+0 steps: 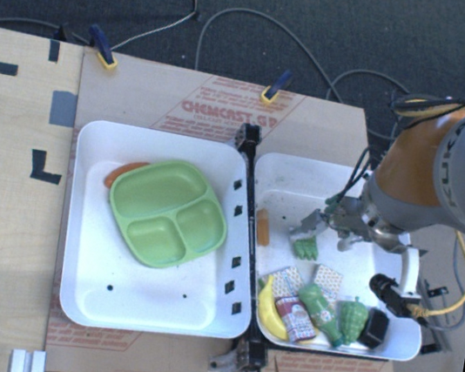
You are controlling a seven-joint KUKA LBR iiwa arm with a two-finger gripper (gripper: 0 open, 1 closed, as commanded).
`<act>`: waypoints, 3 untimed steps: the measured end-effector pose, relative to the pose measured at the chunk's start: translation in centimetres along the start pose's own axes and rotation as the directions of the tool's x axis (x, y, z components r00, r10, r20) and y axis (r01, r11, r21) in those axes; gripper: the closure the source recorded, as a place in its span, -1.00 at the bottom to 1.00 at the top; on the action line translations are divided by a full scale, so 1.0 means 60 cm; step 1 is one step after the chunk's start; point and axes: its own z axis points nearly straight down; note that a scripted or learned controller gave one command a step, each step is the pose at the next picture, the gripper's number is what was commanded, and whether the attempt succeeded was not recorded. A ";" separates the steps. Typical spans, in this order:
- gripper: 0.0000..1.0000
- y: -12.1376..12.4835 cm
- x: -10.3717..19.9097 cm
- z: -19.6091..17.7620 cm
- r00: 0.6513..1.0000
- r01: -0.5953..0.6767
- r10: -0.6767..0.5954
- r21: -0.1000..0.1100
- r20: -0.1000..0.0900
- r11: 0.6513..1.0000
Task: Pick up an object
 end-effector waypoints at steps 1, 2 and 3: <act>-1.00 0.025 -0.011 0.124 1.000 0.000 0.000 0.003 -0.001 1.000; -1.00 0.018 -0.021 0.140 1.000 0.001 -0.001 -0.003 -0.001 1.000; 1.00 0.018 -0.024 0.124 1.000 0.000 0.000 -0.003 0.003 1.000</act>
